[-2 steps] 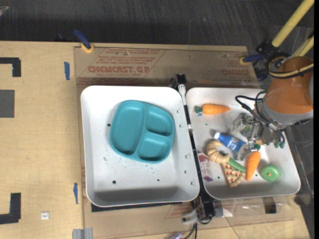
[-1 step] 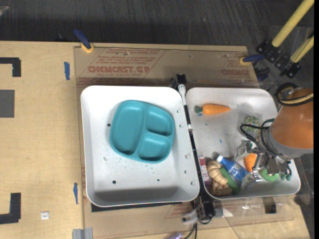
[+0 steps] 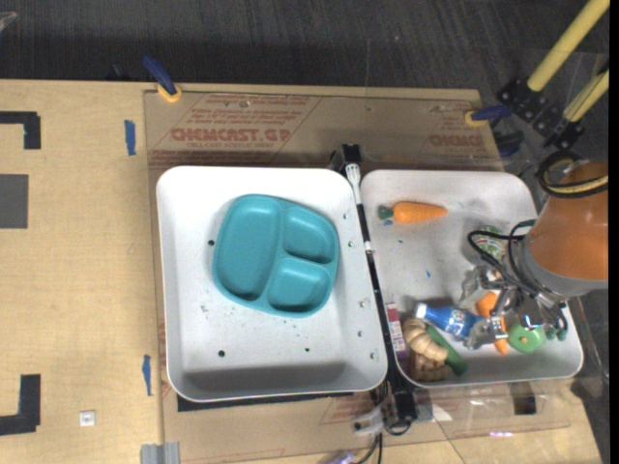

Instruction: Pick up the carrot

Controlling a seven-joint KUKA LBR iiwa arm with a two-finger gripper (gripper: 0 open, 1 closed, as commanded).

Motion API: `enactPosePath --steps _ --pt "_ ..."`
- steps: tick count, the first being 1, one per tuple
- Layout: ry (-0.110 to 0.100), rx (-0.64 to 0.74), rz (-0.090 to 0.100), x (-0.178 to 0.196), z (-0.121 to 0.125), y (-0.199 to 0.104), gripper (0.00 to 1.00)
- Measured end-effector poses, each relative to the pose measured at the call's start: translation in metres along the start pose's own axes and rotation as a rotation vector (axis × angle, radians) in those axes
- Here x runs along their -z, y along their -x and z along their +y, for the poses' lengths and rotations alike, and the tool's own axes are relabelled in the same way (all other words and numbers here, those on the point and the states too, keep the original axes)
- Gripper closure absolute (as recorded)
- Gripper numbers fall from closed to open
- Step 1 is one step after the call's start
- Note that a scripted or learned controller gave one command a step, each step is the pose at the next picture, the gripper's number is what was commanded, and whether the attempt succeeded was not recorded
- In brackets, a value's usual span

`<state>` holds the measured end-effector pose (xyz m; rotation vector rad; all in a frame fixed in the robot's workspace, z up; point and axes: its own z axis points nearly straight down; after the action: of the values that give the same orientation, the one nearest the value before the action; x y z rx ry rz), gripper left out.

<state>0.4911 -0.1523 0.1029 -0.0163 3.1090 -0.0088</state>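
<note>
The carrot (image 3: pixel 414 213) is seen lying alone at the right bin's (image 3: pixel 503 184) far edge; the gripper (image 3: pixel 491 309) is sunk among clutter (image 3: pixel 455 332) well apart, its grip perhaps hidden, so the wrong thing could be snagged.

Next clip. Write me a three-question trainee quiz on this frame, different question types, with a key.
1. True or false: the carrot lies in the left bin.
2. The teal plate sits in: A) left bin B) right bin C) the bench.
3. Fill in: the tool is over the right bin's ____ half, among the clutter, apart from the carrot.

Key: 1 false; 2 A; 3 lower.
</note>
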Motion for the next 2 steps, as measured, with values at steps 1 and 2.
enactPosePath --steps 1,2 --pt "0.009 0.155 0.019 0.084 0.071 0.021 1.0" --pt "0.002 0.243 0.019 0.145 -0.025 0.035 1.0"
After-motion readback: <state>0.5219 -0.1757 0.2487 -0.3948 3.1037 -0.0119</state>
